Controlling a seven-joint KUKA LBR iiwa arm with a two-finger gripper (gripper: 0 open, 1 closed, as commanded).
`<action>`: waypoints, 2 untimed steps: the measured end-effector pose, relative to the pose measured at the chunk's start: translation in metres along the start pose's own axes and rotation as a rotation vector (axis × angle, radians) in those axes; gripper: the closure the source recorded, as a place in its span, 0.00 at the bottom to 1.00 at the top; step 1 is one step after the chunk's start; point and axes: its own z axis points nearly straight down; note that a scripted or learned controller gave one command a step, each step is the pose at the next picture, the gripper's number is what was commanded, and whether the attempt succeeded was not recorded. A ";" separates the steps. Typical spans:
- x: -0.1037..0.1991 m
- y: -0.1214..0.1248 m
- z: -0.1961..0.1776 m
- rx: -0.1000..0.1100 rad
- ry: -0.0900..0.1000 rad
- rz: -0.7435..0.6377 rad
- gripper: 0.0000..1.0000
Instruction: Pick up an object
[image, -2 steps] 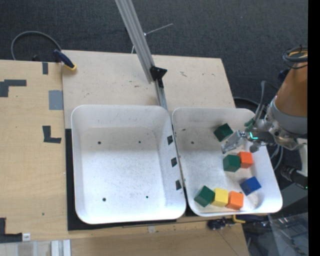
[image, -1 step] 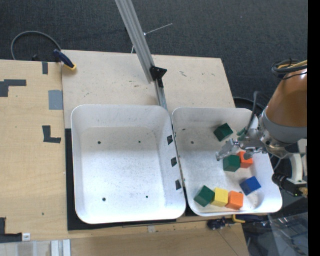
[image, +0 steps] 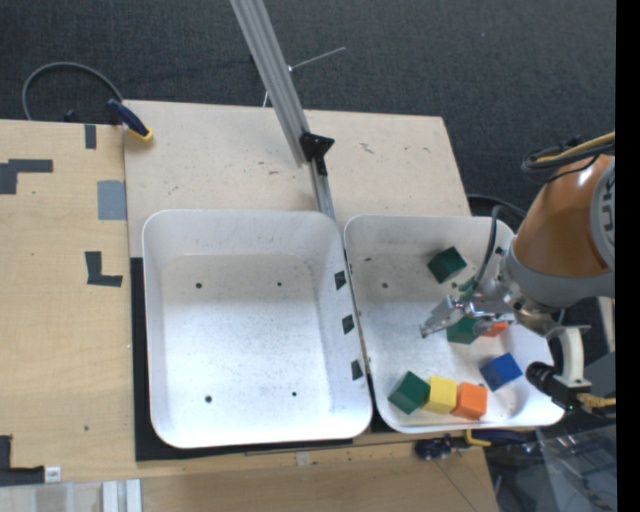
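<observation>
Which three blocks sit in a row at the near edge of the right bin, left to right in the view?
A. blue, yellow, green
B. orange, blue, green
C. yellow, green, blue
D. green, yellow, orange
D: the green block, yellow block and orange block line up side by side along the right bin's near edge.

No readable text, label, brand, number or sign anywhere around the claw: none on bins, blocks, bench or arm
</observation>
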 end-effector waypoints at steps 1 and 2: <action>-0.004 0.005 0.061 0.001 0.000 0.000 0.00; -0.003 0.006 0.048 -0.003 0.001 -0.001 1.00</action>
